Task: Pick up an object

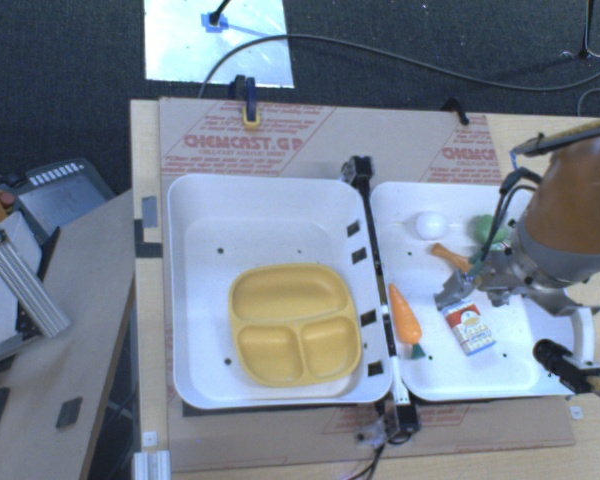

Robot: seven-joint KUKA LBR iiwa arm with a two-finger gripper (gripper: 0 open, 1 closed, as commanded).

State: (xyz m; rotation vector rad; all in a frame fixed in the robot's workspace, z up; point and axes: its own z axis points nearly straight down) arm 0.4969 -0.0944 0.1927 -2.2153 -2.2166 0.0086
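My claw (458, 290) hangs low in the right bin (425, 373), just above the small carton (471, 328).
I cannot tell its state; the carton (light, stiff, slick-faced) sits right of centre, best pinched across its narrow sides, carrot (405, 315) just left.

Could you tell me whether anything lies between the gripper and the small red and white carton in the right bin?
Nothing visible does. The gripper hangs right above the carton's upper end in the right bin. The carrot lies to the carton's left, clear of it, and the white egg lies further up.
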